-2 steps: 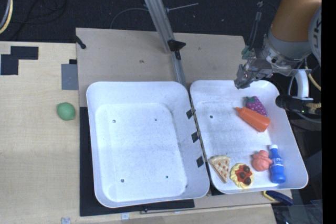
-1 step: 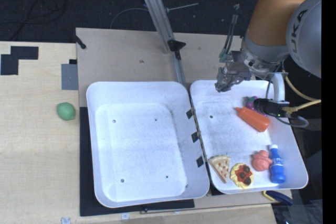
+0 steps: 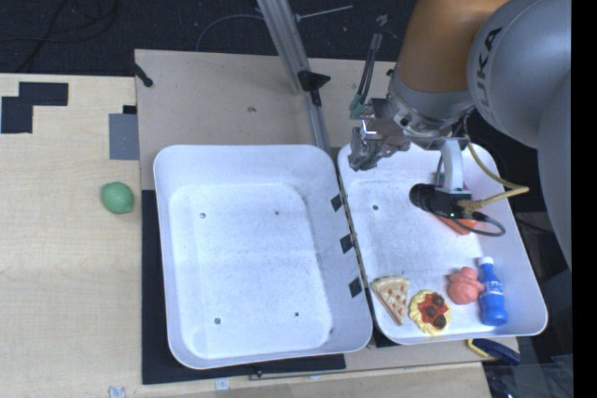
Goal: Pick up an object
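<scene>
From my single overhead camera I see the grey arm with its orange band (image 3: 485, 42) reaching in from the right of the frame. Its end effector (image 3: 369, 147) hangs over the upper left corner of the right shallow white plastic bin (image 3: 410, 247), close to the bin's inner wall. I cannot tell from this angle whether the end effector is spread or pressed together, and I see nothing gripped in it.

The things to pick all lie in a loose row along the lower edge of that right bin, well apart from the end effector. From left to right they are:

- a tan toy pizza slice with red spots (image 3: 392, 296)
- just beside it, a round yellow, red and black toy (image 3: 429, 311)
- a salmon-pink lumpy toy (image 3: 462, 285)
- touching or nearly touching that, a blue plastic bottle with a white cap (image 3: 491, 295), which lies lengthwise near the bin's lower right corner

The left shallow white plastic bin (image 3: 242, 247) sits side by side with the right one in the middle of the frame. On the pale wooden counter (image 3: 56, 275) at the left of the frame, outside both bins, rests a small green ball (image 3: 118, 198). A long silver aluminium bar (image 3: 280, 23) slants down from the top centre toward the seam between the bins.
</scene>
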`<act>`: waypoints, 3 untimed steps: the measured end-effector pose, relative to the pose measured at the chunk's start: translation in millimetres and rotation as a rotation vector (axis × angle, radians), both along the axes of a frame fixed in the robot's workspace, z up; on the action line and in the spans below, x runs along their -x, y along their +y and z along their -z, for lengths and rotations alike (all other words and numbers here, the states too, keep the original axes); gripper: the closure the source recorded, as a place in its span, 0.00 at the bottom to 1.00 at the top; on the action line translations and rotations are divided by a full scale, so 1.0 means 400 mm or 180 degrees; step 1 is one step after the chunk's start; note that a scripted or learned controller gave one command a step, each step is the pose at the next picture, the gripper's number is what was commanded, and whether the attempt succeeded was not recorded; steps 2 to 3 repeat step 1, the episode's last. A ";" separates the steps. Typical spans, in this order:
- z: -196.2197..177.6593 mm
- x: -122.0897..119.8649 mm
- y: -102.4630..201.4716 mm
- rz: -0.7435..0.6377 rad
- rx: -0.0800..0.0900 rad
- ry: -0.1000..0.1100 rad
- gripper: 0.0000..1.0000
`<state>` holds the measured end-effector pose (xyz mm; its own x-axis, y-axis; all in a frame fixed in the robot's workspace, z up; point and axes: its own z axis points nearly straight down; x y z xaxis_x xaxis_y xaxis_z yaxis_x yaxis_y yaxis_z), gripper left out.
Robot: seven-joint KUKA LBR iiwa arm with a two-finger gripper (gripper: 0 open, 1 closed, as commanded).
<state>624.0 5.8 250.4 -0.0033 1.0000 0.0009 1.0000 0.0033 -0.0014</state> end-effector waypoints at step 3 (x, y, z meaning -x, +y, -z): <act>-0.005 0.058 0.126 0.0000 0.0000 -0.0003 1.00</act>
